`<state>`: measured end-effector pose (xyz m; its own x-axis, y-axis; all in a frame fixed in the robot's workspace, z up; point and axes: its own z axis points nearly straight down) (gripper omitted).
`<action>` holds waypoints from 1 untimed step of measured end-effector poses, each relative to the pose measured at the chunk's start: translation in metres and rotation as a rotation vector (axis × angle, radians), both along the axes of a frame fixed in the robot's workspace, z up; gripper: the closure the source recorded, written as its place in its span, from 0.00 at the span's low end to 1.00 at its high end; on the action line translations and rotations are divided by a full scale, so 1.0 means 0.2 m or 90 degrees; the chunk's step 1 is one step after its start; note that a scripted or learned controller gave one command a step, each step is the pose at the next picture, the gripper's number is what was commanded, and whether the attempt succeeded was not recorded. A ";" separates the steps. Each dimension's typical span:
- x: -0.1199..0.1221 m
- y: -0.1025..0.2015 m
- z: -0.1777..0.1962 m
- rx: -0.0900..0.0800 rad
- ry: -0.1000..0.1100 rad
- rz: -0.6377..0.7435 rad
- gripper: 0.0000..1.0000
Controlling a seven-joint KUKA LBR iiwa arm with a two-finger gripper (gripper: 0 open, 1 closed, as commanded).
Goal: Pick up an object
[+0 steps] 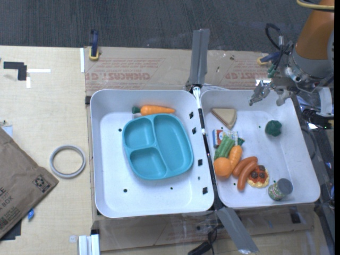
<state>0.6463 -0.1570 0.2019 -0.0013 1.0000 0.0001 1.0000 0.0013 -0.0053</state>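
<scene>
Cardboard bench (159, 68), reversed "CHEMCAT'S" print, brown box (18, 179) "BOX"

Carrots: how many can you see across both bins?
2. One carrot lies in the left bin beside the blue tray; another carrot sits in the right bin's pile. More may be hidden there.

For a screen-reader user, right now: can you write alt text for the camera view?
A grey arm's gripper hovers at the far edge of the right bin of toy food; the left bin holds a blue divided plate and a carrot.
</scene>
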 end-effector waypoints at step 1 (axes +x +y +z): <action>0.06 -0.29 -0.54 0.009 0.005 0.063 0.00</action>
<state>0.6581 -0.2147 0.0929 -0.0994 0.9950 0.0141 0.9950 0.0995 -0.0122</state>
